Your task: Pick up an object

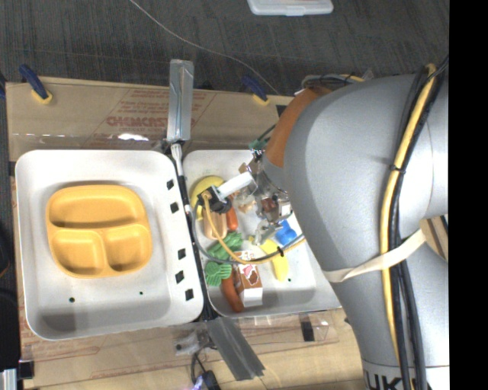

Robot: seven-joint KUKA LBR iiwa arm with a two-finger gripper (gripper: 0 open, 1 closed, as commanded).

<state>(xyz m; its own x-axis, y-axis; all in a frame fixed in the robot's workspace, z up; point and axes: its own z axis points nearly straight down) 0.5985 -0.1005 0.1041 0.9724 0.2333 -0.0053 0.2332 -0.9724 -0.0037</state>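
Closest and biggest, filling the right of the frame: the grey arm (366,175), with an orange band (286,137) near its upper left edge. Reaching down and left from there into the right bin (305,293): the tool (263,204), low over the heap of toys, with a white part and a black part sticking out to its left. Cannot tell whether open or shut, and cannot see anything gripped. At the bottom middle of the frame, below both bins: a grey metal bar (236,350), lying slanted. Just above that, in the lower part of the right bin: a brown and white box (248,282) beside a brown sausage shape (231,295), then two green leafy toys (227,247) a little higher. Right of those: a small yellow piece (279,266) and a blue piece (286,232), very near the tool. Left of the tool: an orange carrot shape (231,219) and, higher up, a round yellow toy (207,185). In the left bin (30,175), well apart from the tool: a yellow tray (97,228) with three hollows, lying flat. Under both bins: brown cardboard (137,107) on the worktop. Farther up: an upright metal bar (181,99) between the bins, and two blue clips (34,84) on the cardboard edge. At the very top of the frame: a white flat thing (290,6).
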